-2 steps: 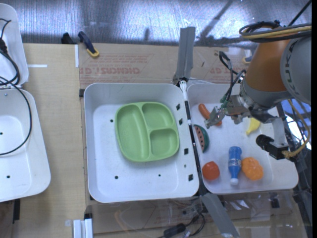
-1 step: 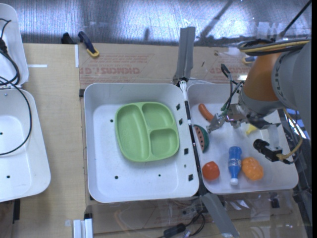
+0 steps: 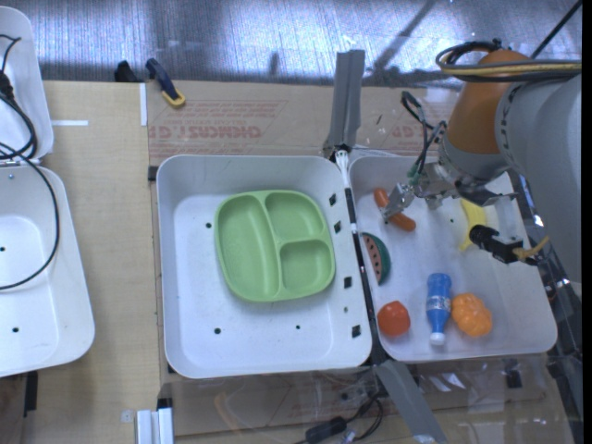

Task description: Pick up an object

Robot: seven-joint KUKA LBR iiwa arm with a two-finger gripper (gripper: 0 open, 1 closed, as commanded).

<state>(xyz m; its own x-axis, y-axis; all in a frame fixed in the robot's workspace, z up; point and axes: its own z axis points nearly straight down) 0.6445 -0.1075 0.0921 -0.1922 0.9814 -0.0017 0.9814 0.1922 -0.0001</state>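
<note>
Gripper [image 3: 404, 202] low at the right bin's [image 3: 518, 340] ten o'clock, my fingers straddle the carrot [image 3: 393, 207] to pinch it.

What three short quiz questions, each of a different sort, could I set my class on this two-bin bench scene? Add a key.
1. True or false: the green divided plate lies in the left bin.
2. Multiple choice: which thing lies between the tomato and the orange fruit? A) the watermelon slice B) the blue bottle C) the banana
3. Fill in: the gripper hangs just above the ____ in the right bin.

Key: 1 true; 2 B; 3 carrot
</note>
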